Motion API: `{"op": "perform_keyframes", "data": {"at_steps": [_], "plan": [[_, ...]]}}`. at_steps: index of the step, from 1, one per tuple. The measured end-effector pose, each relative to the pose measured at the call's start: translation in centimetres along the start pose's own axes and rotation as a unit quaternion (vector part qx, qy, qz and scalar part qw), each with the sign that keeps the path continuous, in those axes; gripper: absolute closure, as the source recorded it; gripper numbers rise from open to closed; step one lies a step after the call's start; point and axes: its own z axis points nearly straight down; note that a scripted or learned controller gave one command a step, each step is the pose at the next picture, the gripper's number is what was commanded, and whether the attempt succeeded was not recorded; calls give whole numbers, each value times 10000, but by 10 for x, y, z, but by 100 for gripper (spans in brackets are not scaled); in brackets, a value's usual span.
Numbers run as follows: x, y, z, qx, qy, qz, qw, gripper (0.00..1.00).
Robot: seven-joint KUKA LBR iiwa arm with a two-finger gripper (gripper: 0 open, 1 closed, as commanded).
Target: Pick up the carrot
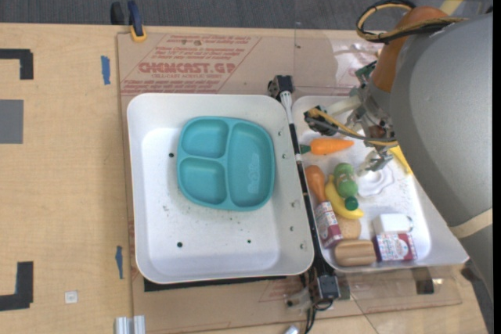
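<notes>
Carrot [332, 145]: lying flat in upper part of right bin [438, 246], long axis close to horizontal in the view, blunt end toward bin's left wall, tapered tip toward the right, nearest the pincer [374, 138]. Smooth orange body, cone-shaped, likely moulded plastic. Pincer just beside carrot tip, metallic and partly masked by grey arm [450, 113]; finger state cannot be told, and no object seen between fingers. Second orange item, hot dog-like piece [315, 182], below the carrot, long axis near vertical, close to left wall. Green pear-like fruit [344, 176] and yellow banana [344, 202] just beside it, touching or overlapping. Brown bread roll [354, 253] at lower edge, rounded and matte. Red-and-white carton [395, 238] to its right, boxy with printed label. Left bin [149, 168]: shallow, white, rounded corners, speckled floor, holding teal divided plate [227, 163] with three compartments, glossy and rounded-square. Both bins on cardboard sheet [196, 62] with red print, over wooden desk [63, 168] marked with black tape.
</notes>
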Motion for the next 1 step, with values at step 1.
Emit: {"op": "perform_keyframes", "data": {"at_steps": [1], "plan": [[-22, -3, -1, -30, 49, 9, 10000, 0]]}}
